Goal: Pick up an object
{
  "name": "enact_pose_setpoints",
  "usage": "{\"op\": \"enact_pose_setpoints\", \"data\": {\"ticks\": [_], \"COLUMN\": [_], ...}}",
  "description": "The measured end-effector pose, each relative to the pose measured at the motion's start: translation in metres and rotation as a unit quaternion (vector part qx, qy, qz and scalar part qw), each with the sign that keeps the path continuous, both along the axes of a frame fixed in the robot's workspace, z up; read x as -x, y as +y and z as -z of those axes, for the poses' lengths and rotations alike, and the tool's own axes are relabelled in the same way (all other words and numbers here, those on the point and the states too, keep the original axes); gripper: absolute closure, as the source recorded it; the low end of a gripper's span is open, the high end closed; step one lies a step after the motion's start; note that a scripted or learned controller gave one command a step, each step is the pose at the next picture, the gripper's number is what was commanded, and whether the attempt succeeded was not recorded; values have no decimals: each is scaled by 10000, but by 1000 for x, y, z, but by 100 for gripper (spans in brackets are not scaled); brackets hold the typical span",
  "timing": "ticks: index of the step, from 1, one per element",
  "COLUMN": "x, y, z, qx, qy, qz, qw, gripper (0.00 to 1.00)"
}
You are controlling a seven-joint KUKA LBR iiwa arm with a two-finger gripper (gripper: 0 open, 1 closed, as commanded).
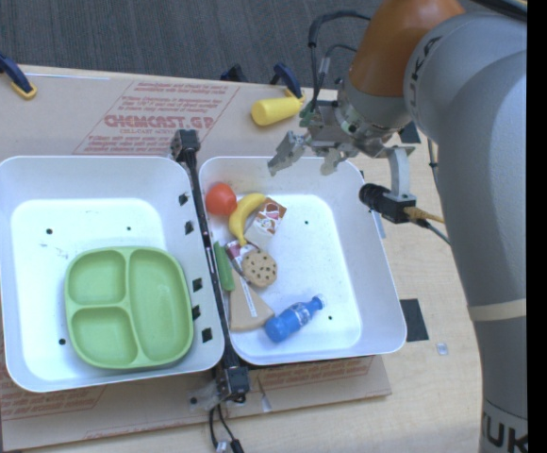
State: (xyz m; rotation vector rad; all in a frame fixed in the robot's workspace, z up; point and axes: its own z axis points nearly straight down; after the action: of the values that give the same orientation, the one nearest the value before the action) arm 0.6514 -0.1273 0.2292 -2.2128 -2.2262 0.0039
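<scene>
A: Camera view has the gripper hanging over the far rim of the right bin, fingers spread wide with nothing between them.

B: So the approach step, I'd judge; no grasp begun. Which object?

A: The banana is closest, in the bin's far left corner, just beside the red ball and touching the small carton.

B: How does it lie?

A: Curved, its long axis running from the far rim down toward the near left, one tip by the cookie.

B: Then the next move likely calls for shifting toward the left wall, descending, and setting the fingers across that axis, without nudging the ball.

A: The blue bottle, slanted at the near rim, stands freer.
</scene>
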Motion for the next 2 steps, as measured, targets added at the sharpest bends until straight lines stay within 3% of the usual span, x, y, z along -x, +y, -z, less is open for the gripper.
{"op": "enact_pose_setpoints", "data": {"ticks": [1, 2], "x": [59, 59], "y": [0, 0], "z": [113, 103], "qx": [-4, -3], "qy": [-9, 5], "qz": [8, -13], "qw": [10000, 10000], "gripper": [0, 100]}}
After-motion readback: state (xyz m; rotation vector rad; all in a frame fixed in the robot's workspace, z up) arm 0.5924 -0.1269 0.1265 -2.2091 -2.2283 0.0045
